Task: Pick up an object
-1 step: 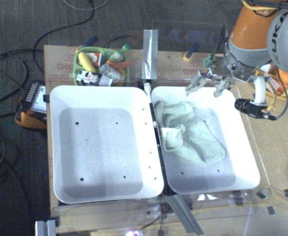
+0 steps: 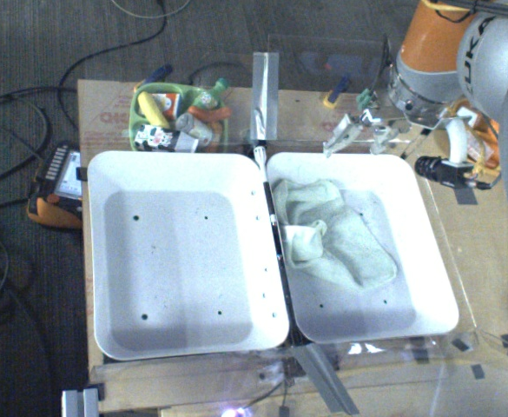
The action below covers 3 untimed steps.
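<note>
Object: crumpled pale-green soft cloth (image 2: 336, 237) lies in right white bin (image 2: 427, 259); judged light, limp, non-fragile | Grasp: raised fold near its left-centre is favoured | two-finger gripper (image 2: 356, 133): above bin's far rim; jaws apart, nothing held

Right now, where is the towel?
The crumpled pale towel lies in the right-hand bin, against its left wall, below the tool.
</note>
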Each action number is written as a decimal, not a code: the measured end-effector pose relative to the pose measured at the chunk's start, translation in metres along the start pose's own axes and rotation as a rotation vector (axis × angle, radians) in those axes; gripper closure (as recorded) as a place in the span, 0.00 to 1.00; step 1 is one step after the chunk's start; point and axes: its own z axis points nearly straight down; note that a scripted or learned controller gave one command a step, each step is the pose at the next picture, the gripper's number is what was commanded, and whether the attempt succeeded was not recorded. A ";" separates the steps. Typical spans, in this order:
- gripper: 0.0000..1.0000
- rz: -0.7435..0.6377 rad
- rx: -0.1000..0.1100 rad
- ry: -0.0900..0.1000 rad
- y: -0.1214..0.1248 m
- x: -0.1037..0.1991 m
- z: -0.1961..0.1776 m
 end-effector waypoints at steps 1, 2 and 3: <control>0.00 0.180 0.003 0.003 -0.053 0.019 0.105; 0.00 0.213 -0.003 0.003 -0.048 0.016 0.162; 0.00 0.166 0.001 0.002 -0.087 -0.039 0.123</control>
